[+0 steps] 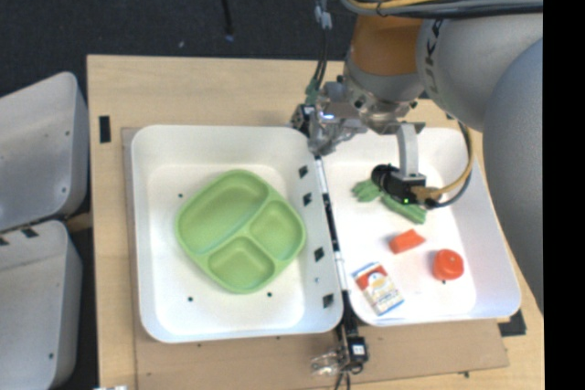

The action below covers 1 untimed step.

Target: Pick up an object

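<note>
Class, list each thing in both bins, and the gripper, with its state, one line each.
Tray: left bin, upright, compartments empty.
Green piece: right bin, lying flat, partly hidden.
Orange block: right bin, lying free.
Red round piece: right bin, lying free.
Carton: right bin, lying flat.
Gripper: above the bins' shared wall, far end.

Two bins, one plate, one carton, one block, one cap, one green toy

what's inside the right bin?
Green flat plastic piece, orange block, red-orange round cap, small printed carton. The grey arm covers the far corner of the right white bin.
</note>
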### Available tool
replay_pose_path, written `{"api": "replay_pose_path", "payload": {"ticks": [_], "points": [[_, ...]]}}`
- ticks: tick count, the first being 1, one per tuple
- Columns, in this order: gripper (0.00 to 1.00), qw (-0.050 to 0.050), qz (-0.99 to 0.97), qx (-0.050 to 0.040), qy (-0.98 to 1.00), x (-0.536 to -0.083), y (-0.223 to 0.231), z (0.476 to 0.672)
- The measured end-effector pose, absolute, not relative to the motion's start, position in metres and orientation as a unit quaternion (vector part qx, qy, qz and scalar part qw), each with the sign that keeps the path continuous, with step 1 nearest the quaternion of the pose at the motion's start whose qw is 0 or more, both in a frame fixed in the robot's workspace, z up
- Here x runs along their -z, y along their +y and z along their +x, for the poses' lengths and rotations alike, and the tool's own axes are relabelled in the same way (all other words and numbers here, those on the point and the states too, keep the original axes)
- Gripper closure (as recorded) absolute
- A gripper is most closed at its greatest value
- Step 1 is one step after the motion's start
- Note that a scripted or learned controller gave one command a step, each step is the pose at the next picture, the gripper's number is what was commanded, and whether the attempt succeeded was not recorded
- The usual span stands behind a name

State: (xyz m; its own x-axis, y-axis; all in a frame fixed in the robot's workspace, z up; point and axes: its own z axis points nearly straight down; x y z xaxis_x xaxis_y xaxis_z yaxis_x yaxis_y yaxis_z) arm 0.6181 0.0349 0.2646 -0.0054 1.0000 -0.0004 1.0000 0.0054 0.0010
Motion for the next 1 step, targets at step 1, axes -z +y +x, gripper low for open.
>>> {"api": "replay_pose_path", "payload": {"ticks": [1], "points": [[1.00, 0.000, 0.705, 0.0001, 0.709, -0.2615, 0.0861, 0.6143]]}}
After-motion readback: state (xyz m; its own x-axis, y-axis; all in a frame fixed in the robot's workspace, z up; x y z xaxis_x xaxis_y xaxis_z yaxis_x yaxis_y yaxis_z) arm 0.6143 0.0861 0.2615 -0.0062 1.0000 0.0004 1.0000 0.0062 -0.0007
